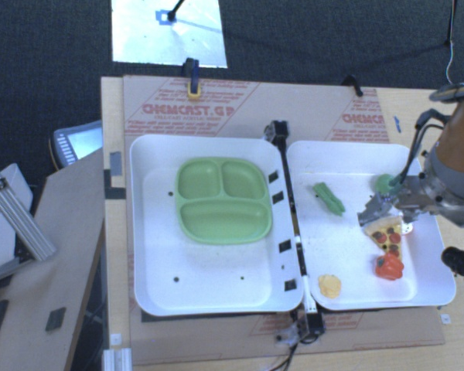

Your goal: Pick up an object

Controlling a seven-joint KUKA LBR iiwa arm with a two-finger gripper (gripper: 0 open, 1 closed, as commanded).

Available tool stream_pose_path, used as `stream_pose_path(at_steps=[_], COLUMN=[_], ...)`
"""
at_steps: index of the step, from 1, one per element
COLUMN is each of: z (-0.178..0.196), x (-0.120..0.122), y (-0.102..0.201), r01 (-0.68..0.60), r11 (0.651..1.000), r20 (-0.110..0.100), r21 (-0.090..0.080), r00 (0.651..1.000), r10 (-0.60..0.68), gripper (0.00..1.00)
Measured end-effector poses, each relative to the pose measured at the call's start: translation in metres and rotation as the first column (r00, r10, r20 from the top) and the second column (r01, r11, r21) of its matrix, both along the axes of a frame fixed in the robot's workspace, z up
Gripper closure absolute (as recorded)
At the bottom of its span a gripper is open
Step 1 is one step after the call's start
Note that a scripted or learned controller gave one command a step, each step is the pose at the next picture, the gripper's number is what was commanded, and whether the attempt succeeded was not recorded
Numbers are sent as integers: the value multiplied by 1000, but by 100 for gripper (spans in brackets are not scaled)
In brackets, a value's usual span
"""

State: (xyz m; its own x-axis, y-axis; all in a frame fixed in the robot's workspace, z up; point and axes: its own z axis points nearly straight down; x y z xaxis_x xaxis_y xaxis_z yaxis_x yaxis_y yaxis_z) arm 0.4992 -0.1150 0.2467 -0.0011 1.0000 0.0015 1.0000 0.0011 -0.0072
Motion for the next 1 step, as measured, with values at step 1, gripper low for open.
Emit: stream_pose_path(at_steps=[1], z=[4], x=[2], y=[0], r01=[-2], r11=[1000], r20=[9], r21=[-2], r00=[1000], r10=[2], gripper=[0])
